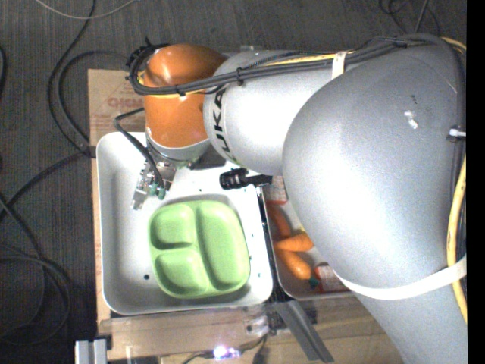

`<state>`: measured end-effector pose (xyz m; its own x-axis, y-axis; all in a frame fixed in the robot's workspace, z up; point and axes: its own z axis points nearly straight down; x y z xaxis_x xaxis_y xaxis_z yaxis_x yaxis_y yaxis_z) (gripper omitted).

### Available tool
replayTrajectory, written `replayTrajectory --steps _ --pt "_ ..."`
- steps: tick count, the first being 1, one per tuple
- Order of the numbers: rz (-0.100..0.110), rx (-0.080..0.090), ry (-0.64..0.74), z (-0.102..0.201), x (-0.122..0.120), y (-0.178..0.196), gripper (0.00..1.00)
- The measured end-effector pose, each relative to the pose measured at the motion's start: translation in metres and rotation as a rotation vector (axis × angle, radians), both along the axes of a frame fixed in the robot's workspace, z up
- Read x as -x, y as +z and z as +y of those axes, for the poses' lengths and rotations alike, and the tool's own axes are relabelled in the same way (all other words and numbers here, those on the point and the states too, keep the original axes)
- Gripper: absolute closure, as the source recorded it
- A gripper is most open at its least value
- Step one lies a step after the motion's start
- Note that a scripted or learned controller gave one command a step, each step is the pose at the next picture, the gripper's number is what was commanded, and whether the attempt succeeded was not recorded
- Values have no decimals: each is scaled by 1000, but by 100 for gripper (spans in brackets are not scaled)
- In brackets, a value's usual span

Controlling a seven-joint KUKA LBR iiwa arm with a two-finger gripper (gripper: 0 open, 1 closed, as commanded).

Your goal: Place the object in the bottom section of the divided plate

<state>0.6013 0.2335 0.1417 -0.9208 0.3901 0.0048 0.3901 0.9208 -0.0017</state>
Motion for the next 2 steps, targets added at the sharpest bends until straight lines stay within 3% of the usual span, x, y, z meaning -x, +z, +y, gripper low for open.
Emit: replayTrajectory --steps 1,2 --pt "-5 1 -74 -1 -57 105 100" --pt "-7 3 106 0 -61 289 100"
